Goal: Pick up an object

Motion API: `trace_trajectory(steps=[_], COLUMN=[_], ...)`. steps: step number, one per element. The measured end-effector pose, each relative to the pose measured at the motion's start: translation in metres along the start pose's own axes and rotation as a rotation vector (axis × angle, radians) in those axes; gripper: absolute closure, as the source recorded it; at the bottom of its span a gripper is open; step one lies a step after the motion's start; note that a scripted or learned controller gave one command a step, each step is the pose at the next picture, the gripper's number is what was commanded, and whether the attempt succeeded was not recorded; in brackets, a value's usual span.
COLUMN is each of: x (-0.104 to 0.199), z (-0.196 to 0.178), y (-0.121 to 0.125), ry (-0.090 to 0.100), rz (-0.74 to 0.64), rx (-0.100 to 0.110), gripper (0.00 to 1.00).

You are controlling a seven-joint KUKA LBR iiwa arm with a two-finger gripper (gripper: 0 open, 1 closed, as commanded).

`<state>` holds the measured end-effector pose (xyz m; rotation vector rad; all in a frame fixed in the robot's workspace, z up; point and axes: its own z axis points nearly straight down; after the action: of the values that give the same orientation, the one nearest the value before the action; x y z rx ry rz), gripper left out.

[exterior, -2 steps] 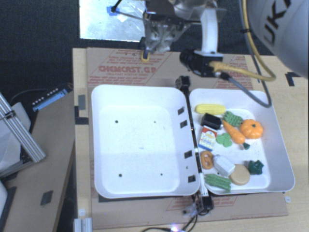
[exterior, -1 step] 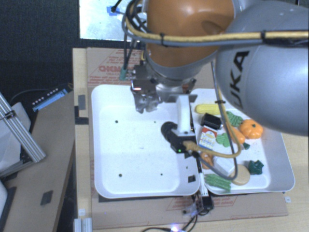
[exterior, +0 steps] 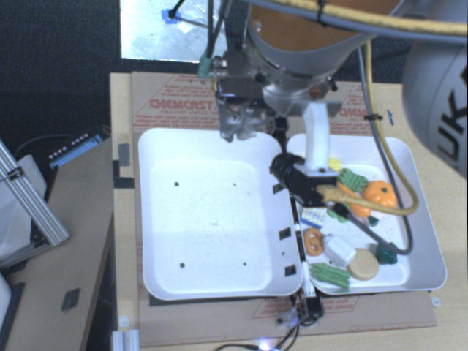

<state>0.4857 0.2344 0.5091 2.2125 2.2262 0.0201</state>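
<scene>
Gripper [exterior: 241,123] hangs over far rim of left bin [exterior: 157,196]; you can't tell if it's spread or closed. Orange [exterior: 378,194] lies in right bin [exterior: 428,247], view-right of gripper and nearer the camera. You'd need a move across the divide.

The left bin [exterior: 205,218] and the right bin [exterior: 424,262] sit side by side mid-frame on the desk [exterior: 80,218]. In the right bin, a round fruit [exterior: 379,194] lies above a disc [exterior: 363,267].
</scene>
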Motion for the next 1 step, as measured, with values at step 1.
trace_trajectory(steps=[1], x=[-0.0008], z=[-0.0273], y=[0.047], ry=[-0.005], rz=[0.006], rx=[0.005], gripper=[1.0])
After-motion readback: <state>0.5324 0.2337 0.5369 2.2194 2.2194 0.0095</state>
